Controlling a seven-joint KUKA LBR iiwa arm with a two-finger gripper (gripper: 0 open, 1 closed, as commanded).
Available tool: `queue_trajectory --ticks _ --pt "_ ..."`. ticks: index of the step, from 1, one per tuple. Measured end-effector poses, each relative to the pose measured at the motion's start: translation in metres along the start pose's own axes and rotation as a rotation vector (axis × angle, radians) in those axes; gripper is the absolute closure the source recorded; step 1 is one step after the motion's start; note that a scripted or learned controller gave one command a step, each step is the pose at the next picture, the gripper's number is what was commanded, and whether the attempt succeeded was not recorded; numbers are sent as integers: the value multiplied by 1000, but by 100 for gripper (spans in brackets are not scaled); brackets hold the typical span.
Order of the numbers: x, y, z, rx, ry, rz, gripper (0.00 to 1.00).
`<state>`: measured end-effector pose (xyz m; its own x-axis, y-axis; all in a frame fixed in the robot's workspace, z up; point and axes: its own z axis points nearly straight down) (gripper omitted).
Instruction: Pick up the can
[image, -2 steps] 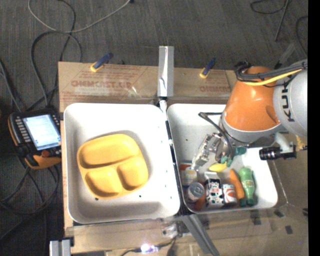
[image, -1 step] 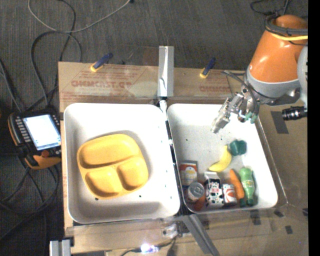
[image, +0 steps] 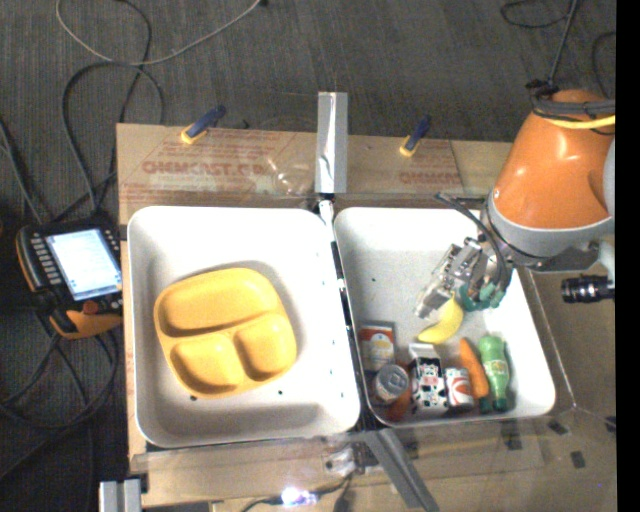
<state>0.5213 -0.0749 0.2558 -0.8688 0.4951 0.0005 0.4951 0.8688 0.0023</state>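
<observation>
The can (image: 391, 381) stands upright near the front left of the right bin (image: 400, 240), its silver lid facing up. It is wedged between a small orange-and-white carton (image: 377, 345) behind it and a cow-patterned carton (image: 427, 385) to its right. My gripper (image: 452, 285) hangs over the middle of the right bin, directly above a yellow banana (image: 444, 323). It is well behind and to the right of the can and is not touching it. Nothing shows as held.
A red-and-white pack (image: 457, 387), a carrot (image: 474, 368) and a green bottle (image: 494, 372) crowd the right bin's front. The left bin (image: 150, 230) holds a yellow divided tray (image: 225, 327). A teach pendant (image: 75, 265) lies off the bench at left.
</observation>
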Motion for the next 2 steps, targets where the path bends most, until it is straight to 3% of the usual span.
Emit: queue_trajectory --ticks 1,2 --pt "61 52 9 4 2 471 100" --pt "16 57 -31 3 -3 87 100"
